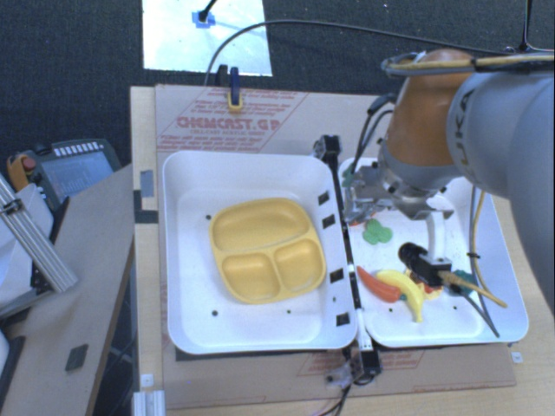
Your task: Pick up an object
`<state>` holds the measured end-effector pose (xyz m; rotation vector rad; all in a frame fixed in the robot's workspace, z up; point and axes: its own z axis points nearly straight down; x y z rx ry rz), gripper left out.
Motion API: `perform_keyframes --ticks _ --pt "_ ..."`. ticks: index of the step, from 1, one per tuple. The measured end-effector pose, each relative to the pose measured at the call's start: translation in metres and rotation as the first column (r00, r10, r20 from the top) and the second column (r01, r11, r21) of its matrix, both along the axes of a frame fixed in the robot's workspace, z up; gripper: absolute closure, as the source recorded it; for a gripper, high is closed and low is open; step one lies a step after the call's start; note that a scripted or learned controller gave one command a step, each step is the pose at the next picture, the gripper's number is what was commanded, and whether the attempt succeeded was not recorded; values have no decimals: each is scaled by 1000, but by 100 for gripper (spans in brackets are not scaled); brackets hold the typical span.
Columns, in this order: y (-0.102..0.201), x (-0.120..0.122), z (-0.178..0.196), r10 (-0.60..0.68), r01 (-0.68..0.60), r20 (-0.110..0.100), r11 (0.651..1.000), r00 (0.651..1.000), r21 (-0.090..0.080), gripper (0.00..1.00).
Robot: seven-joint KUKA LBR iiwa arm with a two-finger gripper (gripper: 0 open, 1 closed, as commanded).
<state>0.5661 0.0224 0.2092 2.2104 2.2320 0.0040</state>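
Observation:
In the right bin (pixel 507 319), a small green toy (pixel 376 231) lies near the left wall. In front of it are an orange-red carrot-like toy (pixel 378 285) and a yellow banana (pixel 409 291), touching each other. A teal and yellow piece (pixel 466 285) lies to the right of the banana. My gripper (pixel 357 204) hangs over the bin's back left part, just behind the green toy and close to the divider. The wrist hides what is under it. I see nothing held.
The left bin (pixel 186 232) holds a yellow tray (pixel 264 250) with three compartments. Black clips run along the divider (pixel 340 250) between the bins. The grey arm (pixel 507 128) with its orange band covers the right bin's back. A teach pendant (pixel 74 167) lies off the bench at left.

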Motion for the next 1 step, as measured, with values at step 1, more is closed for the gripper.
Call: perform_keyframes --ticks 1 --pt "55 9 15 0 0 1 1000 1000 1 100"
